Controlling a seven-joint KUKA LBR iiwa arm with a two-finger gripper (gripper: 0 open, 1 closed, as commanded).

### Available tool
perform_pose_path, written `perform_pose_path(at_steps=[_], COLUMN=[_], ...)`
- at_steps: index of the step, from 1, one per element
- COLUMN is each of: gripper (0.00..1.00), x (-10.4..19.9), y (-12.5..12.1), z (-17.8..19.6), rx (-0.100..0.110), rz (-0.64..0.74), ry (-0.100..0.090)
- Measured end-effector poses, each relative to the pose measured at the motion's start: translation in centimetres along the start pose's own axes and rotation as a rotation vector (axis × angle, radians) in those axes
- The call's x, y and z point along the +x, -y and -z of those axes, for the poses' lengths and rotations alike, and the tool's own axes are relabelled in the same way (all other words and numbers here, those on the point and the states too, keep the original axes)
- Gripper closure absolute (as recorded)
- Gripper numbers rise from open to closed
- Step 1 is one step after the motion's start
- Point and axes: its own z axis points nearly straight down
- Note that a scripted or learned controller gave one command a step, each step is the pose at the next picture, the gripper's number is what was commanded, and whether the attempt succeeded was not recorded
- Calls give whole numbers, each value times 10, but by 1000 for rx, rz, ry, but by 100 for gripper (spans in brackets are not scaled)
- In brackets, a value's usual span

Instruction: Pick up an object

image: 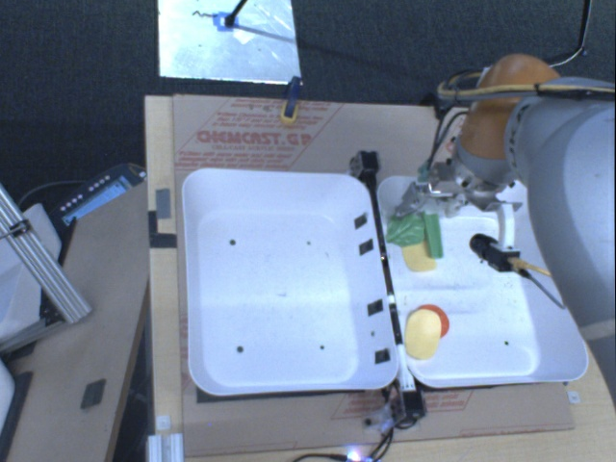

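With tool [430, 196] state impossible to tell above green object [416, 229], descend squarely, avoiding yellow block [420, 257] beneath.

The scene was evenly and brightly lit from above. Strong glare was thrown off the metal sheet [229, 25] at the top edge. The two white bins [279, 282] were nearly washed out, with soft, faint shadows. Slight overall softness was seen.

Bulky grey arm [568, 176], orange band, possibly dark cabling above
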Motion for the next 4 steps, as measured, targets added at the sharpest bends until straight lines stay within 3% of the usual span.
perform_pose_path(at_steps=[1,2,3,4], gripper=[100,100,100,100], x=[-2,-58,-65,-4], y=[5,3,9,38], z=[9,127,352,196], rx=[10,2,-5,30], rz=[-3,-12,-6,-2], ry=[-1,4,4,-7])
